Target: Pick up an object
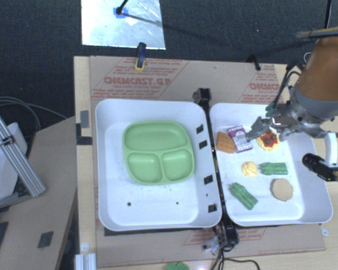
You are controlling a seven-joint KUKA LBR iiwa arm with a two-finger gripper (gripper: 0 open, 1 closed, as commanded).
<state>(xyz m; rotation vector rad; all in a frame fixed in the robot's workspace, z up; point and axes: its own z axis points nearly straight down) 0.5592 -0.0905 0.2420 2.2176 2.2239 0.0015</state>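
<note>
Red-and-yellow plastic toy food piece (268, 142): directly beneath pincer (266, 129); pincer state cannot be told. Purple-and-white packet (238, 138) just left; risk: crowding neighbours deflect the grasp.

Grey arm (318, 103) of rounded, smooth casing, with a broad orange band (328, 66) above the wrist, glossy and catching the light. Thin dark cables along the left side of the wrist, running toward a small metallic hand (266, 127) of grey and black parts. No legible markings or screws at this size.
</note>
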